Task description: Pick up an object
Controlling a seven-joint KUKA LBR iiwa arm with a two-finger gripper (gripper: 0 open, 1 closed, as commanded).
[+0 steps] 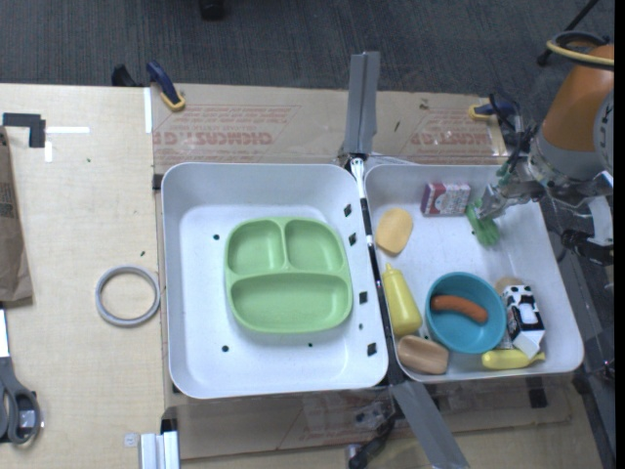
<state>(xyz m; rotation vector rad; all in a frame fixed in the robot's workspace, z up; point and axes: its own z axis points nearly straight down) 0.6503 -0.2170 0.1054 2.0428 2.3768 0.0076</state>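
Hand (485, 221), grip state indiscernible, poised over the right shallow white bin (562, 262) just right of the small red-and-white carton (445, 199). I would centre above that carton, descend vertically, then close squarely across its narrow sides.

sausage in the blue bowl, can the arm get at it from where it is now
Probably yes. The sausage lies uncovered on top in the blue bowl, open from above, and the gripper hangs over the same bin with nothing between them.
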